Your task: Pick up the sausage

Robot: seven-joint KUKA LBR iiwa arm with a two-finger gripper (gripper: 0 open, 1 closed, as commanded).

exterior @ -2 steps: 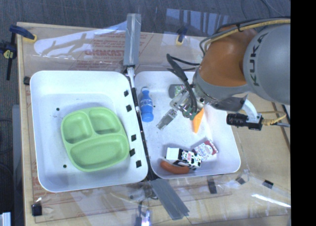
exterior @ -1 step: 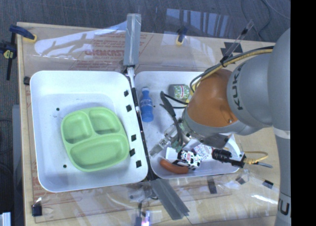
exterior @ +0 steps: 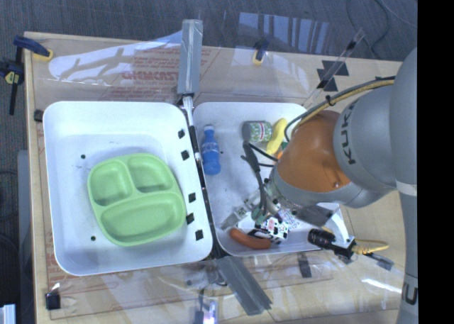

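Observation:
The sausage [exterior: 250, 239], reddish-orange and long, lies flat along the front edge of the right bin [exterior: 227, 120]. My gripper [exterior: 259, 210] hangs low in that bin, just above and behind the sausage, under the arm's orange band. Nothing visibly sits in the gripper, and the sausage rests on the bin floor. The wrist hides the bin's middle and right side.
The right bin also contains a blue bottle [exterior: 210, 149] by the left wall, a small can [exterior: 257, 130] and a yellow banana [exterior: 277, 136] at the back, and a black-and-white patterned item [exterior: 273, 227] touching the sausage. A green divided plate [exterior: 136, 198] sits in the left bin [exterior: 64, 124].

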